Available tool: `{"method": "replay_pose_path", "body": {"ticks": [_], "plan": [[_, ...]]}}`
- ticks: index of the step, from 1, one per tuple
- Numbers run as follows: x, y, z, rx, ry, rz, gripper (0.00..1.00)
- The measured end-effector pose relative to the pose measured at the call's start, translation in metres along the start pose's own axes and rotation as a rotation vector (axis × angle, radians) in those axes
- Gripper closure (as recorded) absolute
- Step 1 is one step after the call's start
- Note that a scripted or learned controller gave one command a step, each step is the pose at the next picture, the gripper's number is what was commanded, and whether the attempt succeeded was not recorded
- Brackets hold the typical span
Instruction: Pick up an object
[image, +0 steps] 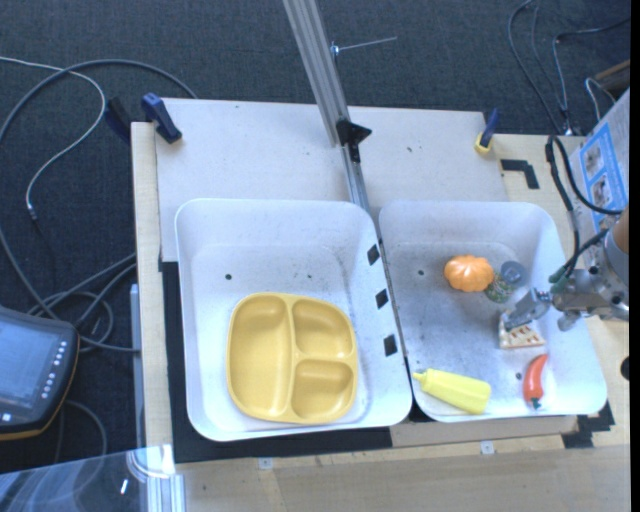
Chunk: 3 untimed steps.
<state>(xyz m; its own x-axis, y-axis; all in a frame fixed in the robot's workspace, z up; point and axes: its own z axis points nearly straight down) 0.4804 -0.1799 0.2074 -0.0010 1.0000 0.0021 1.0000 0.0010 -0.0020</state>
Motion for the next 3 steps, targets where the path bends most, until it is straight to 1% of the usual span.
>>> {"method": "replay_pose_path", "body": {"ticks": [1,2,3], "plan": [[0.0,0.0,0.0,-0.001,0.0,0.0,0.0],[0.004,0.009,0.051,0.005,0.002,0.0,0.0],[0.006,0.009,0.093,0.004,0.002,0.001,0.0]]}}
